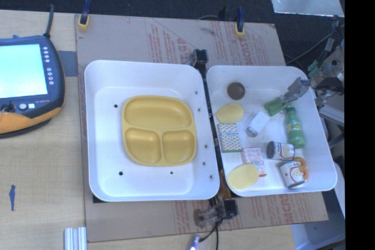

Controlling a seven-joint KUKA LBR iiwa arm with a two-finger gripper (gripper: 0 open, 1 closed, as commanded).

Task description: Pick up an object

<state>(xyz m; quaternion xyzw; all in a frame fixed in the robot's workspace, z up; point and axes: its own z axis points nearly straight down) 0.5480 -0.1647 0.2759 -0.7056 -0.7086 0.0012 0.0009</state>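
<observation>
On the counter (53, 184), the pincer (295, 89) sits just above the green bottle (295, 126), can't tell its state, nothing picked yet, so next: descend and grab.

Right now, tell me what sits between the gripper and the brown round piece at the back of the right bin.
Nothing visible blocks it. The gripper hovers at the right bin's back right, over the green bottle lying there. The brown round piece lies to its left across bare white floor.

One fixed camera looks down at a slant on both white bins (94, 126).
</observation>
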